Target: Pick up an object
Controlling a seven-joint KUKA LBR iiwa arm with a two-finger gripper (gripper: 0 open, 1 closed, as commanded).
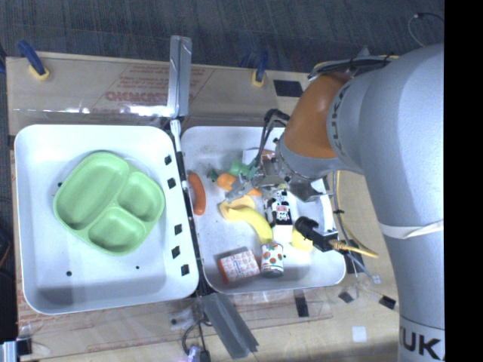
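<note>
Banana (251,219) is the nearest candidate object; it lies mid right bin (198,266), just below-left of the gripper (260,173). You're at the reach/descend step: the gripper hangs low over the clutter in the bin's upper middle, nothing visibly between its fingers, and I can't tell whether the claw is open or closed because the wrist blocks it. Next move calls for a clean line onto 1 item, since things are crowded here.

Right bin holds: the banana, a hot dog (198,192) by the left wall, a small carrot-like orange piece (225,179), a red-patterned box (238,265), a small can (272,259), a black-and-white bottle (281,207), a yellow block (302,241).

Left bin (30,270) holds 1 green divided plate (110,200) with 3 compartments.
</note>
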